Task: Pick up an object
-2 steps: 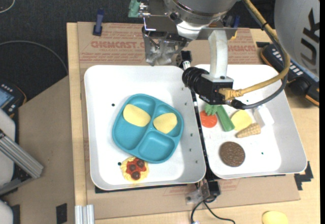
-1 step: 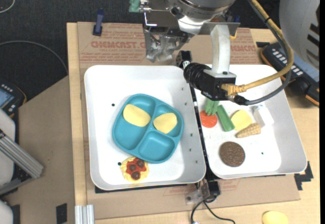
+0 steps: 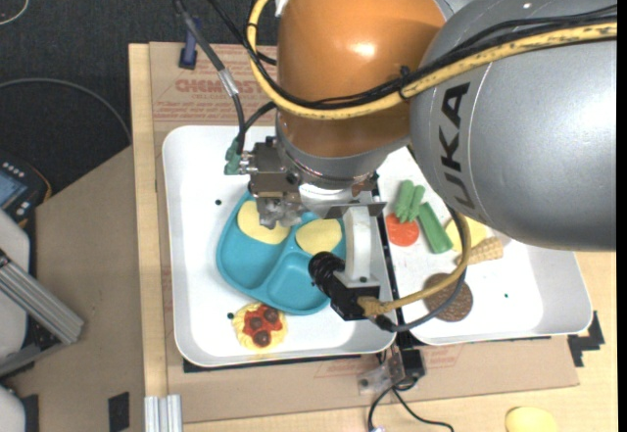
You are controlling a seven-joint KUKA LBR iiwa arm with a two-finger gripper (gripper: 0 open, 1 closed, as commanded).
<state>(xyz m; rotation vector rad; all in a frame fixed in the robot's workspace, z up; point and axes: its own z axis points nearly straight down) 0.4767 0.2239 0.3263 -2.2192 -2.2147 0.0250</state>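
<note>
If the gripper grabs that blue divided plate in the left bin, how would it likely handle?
The blue divided plate looks like rigid moulded plastic, so probably stiff and light. Its glossy, curved rim may slip in a pinch. The yellow pieces lying in it would likely slide if it tilts.

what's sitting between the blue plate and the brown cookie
In the camera view, between the blue plate and the brown cookie lie the bins' adjoining rims, crossed by a black fitting on the arm's cable.

We see a blue plate (image 3: 263, 268), a yellow red-dotted pizza (image 3: 259, 324), green beans (image 3: 421, 216), white bins (image 3: 191, 254).
</note>
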